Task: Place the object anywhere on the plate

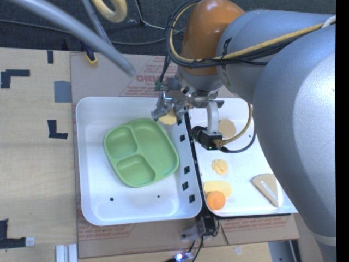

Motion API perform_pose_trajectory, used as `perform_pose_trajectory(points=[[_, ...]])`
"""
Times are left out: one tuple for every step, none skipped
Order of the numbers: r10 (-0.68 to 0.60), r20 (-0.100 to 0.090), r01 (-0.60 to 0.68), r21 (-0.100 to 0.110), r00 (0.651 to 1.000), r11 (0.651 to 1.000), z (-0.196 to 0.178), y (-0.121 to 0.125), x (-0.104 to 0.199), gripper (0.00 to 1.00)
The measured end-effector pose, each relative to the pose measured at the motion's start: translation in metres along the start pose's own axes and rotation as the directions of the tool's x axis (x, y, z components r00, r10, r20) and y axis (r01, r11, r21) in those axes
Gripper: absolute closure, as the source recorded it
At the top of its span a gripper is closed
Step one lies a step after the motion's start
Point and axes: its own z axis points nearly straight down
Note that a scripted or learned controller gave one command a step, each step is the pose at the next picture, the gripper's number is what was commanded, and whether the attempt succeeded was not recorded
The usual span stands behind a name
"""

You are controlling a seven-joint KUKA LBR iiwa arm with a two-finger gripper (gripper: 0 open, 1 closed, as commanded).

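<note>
A green plate (142, 152) with three compartments lies tilted in the left bin (92, 146). My gripper (168, 113) hangs over that bin's far right corner, just past the plate's upper right edge and close to the divider between the bins. A small pale yellow food piece (169, 119) shows between the fingertips, and the gripper is shut on it. The piece sits beside the plate's rim, not over its compartments. The wrist and the orange band hide the area behind the gripper.
The right bin (245, 146) holds a tan round disc (227, 127), a small yellow piece (220, 166), an orange ball (216, 201) on a yellow slice, and a tan wedge (266, 189). The arm's grey bulk covers the right side. A grey tube (82, 29) crosses the upper left.
</note>
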Motion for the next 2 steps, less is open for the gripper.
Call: perform_pose_trajectory(points=[[0.000, 0.001, 0.000, 0.002, 1.000, 1.000, 0.0177, 0.0126, 0.0513, 1.00], [0.003, 0.002, -0.003, 0.002, 1.000, 1.000, 0.0166, 0.0124, 0.0485, 0.00]])
